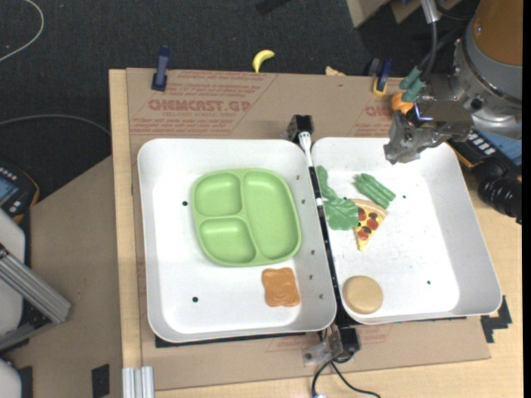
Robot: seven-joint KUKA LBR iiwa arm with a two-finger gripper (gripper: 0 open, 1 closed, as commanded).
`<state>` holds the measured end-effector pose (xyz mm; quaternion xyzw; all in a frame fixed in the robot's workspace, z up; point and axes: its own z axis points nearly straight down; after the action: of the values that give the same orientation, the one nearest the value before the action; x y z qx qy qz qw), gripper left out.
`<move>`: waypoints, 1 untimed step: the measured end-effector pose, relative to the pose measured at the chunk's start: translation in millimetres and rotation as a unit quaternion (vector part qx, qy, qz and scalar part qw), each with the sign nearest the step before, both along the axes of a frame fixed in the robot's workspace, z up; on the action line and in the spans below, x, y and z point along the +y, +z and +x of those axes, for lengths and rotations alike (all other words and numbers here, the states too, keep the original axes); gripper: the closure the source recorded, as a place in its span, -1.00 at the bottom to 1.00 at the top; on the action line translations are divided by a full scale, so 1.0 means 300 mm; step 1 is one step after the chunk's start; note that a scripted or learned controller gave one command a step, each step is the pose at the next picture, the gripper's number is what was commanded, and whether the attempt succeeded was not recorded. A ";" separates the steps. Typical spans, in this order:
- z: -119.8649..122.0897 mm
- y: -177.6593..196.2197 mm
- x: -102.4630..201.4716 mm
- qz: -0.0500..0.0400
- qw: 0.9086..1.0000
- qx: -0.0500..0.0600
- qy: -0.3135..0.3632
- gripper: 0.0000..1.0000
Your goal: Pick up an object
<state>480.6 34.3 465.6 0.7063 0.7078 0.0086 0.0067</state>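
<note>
My gripper [400, 152] hangs over the far edge of the right bin [448, 247], above and right of the toy food. Its dark fingers point down with nothing visible between them. In the right bin lie a green bean pod piece [375, 189], a green leafy piece [338, 211], a pizza slice [367, 222] and a round tan bun [362, 294]. The left bin [166, 222] holds a green divided plate [246, 216] and an orange-brown toast piece [280, 287].
A black clip [300, 126] sits at the far end of the seam between the bins. Blue clamps [160, 69] hold the cardboard sheet under them. A yellow banana toy [262, 58] lies beyond the bench's far edge.
</note>
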 end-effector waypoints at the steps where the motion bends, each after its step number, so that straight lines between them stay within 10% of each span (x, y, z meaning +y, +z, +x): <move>1: -0.006 -0.251 -0.083 -0.002 1.000 0.014 -0.003 1.00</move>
<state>478.9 9.4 390.3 0.7084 0.7058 -0.0024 -0.0017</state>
